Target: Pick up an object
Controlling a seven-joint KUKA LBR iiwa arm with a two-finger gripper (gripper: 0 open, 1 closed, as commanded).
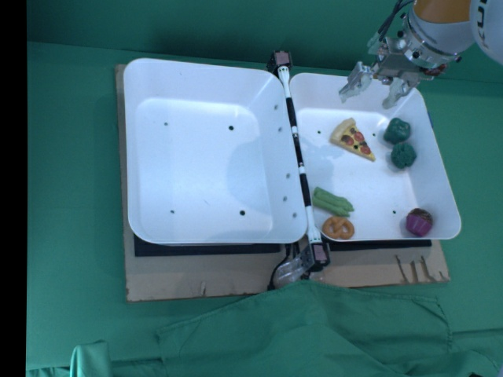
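pretzel point(338, 228), then green beans point(332, 203) slanting down-right

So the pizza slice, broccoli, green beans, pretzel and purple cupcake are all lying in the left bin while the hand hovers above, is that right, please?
Not quite: the camera view shows the pizza slice, broccoli, green beans, pretzel and purple cupcake in the right bin, not the left bin. The hand does hover above, open.

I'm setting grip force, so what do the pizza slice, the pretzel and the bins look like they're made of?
Pizza slice: looks like moulded plastic toy food, flat colours, matte. Pretzel: likely the same, smooth orange-brown, though rubber can't be ruled out. Bins: thin, glossy white plastic, judging by the rounded, formed rims and soft sheen.
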